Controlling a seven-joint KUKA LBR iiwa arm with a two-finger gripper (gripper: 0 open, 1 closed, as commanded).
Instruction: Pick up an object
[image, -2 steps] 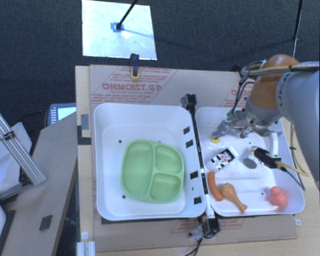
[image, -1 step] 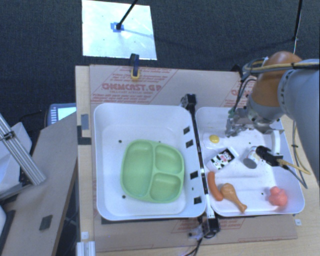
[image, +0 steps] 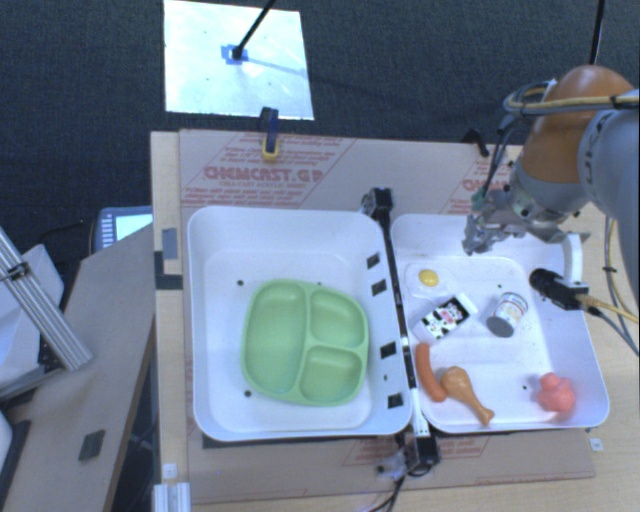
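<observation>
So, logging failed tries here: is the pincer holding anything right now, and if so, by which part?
Nothing is held. The pincer hangs over the far rim of the right bin with nothing between its tips; the fried egg and the small can lie apart from it.

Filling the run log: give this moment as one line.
hand above right bin far edge | nothing seen held | fried egg, can lying in bin | green tray left bin

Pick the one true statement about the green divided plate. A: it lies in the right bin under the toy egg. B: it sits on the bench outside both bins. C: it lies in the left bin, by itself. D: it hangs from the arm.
C: the green divided plate lies flat in the left bin, with no other object in that bin.
</observation>
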